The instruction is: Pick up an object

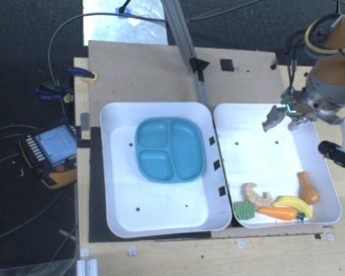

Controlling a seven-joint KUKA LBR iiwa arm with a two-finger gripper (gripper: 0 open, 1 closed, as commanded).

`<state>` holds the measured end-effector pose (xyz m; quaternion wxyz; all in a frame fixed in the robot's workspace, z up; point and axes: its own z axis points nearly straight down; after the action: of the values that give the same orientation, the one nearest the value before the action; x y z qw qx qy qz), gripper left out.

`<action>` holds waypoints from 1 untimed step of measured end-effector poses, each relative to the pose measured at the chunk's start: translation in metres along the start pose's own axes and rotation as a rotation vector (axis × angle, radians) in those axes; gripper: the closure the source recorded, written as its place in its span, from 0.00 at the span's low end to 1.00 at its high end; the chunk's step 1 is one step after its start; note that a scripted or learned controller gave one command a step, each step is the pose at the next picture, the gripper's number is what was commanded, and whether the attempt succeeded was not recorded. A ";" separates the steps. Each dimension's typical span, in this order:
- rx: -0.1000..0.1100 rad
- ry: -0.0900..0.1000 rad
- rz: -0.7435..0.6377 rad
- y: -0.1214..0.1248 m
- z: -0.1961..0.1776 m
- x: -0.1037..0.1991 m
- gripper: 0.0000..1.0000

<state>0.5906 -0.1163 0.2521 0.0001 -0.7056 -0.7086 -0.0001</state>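
My gripper [282, 120] hangs over the far right part of the right bin [259, 154], open, with nothing between its fingers. Toy food lies bunched in that bin's near right corner, well apart from the gripper: a beige curled piece [256, 195], a yellow banana [292, 202], an orange carrot [277, 213], a green piece [245, 210] and a brown drumstick [308, 188]. A blue divided plate [171, 149] lies in the left bin [121, 200].
A grey pole [181, 30] slants across the back of the bench, ending near the bins' shared edge. Clamps [75, 73] sit at the bench's left edge. A handheld device [52, 151] and cables lie on the floor to the left.
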 end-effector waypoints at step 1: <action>-0.002 0.000 0.000 0.000 -0.001 0.000 0.00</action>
<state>0.5910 -0.1163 0.2528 -0.0006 -0.7056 -0.7087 -0.0006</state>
